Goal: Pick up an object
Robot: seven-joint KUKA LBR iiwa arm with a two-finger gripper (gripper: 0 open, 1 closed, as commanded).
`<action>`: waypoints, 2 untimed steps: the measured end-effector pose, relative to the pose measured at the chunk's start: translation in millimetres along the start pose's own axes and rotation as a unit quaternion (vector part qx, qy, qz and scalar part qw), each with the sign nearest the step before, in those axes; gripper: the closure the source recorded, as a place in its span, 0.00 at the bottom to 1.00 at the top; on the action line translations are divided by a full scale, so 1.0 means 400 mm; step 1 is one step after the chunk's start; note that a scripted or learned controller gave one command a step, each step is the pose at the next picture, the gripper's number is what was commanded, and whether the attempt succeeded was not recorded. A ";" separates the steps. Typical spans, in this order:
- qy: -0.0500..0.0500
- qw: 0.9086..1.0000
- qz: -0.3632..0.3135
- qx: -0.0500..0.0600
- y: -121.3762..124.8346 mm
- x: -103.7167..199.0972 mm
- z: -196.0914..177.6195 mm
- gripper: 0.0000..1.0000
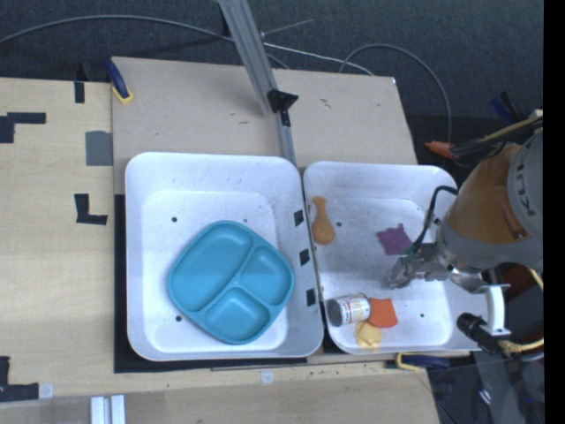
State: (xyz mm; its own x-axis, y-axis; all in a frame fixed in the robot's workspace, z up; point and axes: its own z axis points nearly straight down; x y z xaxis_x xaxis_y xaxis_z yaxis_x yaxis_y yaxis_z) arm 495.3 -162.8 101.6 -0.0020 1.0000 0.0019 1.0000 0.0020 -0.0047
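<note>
In the right bin (pixel 353 177), can (pixel 349 310) on its side, long axis left-right, gripper (pixel 397 276) nearby, fingers' state unclear.

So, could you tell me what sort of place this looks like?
Probably a robotics lab's grasping test bench: two white bins side by side on a taped-up bench, an arm reaching in, loose cables behind, and odd items such as a blue tray and a can.

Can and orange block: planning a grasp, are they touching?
Touching. The camera view shows the can lying with its end against the orange block, no gap.
</note>
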 end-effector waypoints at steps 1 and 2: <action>-0.002 1.000 0.000 -0.004 0.000 -0.012 -0.154 1.00; -0.001 1.000 0.000 -0.004 -0.003 -0.011 -0.259 1.00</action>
State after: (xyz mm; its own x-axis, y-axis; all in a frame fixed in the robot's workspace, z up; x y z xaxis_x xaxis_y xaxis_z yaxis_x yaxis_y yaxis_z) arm 494.4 -167.3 205.3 -0.0017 1.0000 -0.0011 1.0000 0.0017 0.0025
